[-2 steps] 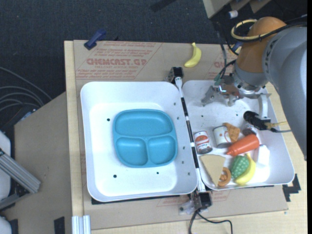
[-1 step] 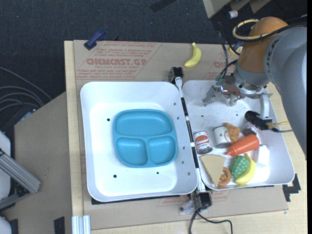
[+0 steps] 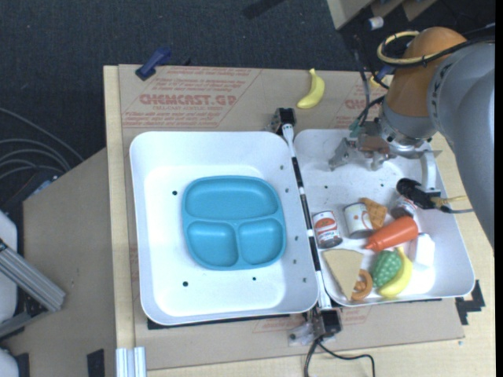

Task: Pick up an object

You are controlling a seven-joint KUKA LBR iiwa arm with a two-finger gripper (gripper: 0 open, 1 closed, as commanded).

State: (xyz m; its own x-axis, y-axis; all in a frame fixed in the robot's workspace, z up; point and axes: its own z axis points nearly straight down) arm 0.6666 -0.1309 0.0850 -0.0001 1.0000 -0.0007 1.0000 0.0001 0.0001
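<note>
- Camera view, starting at the left: the left white bin point(image 3: 149, 210) holds a blue divided plate point(image 3: 233, 221) lying flat, with one wide compartment toward the far side and two smaller ones toward the near side.
- On the desk point(image 3: 204, 96) beyond the bins, a yellow banana point(image 3: 312, 91) lies by itself, its long axis running from near-left to far-right, well apart from the gripper.
- The right white bin point(image 3: 330, 151) carries all the other loose things, crowded into its near half.
- A small can with a red label point(image 3: 326, 228) stands just beside the wall shared by the two bins; a second, silvery can point(image 3: 357, 218) lies on its side next to it, open end facing left.
- A tan wedge like a slice of bread point(image 3: 343, 267) lies at the near edge, with a brown pretzel-shaped piece point(image 3: 363, 284) touching it.
- An orange carrot point(image 3: 391, 233) lies with its long axis running from near-left up to far-right, thick end toward the right; it rests across the pile, above a green lumpy item point(image 3: 385, 267) and a yellow curved item point(image 3: 399, 280).
- A white block point(image 3: 425, 250) sits against the right wall.
- The gripper point(image 3: 363, 149) hovers over the bare far part of the right bin, under the arm's orange band point(image 3: 420, 69). The carrot and cans lie nearer the camera than it, apart from it.
- Whether the gripper is released or clenched cannot be told; nothing is seen between its tips.
</note>
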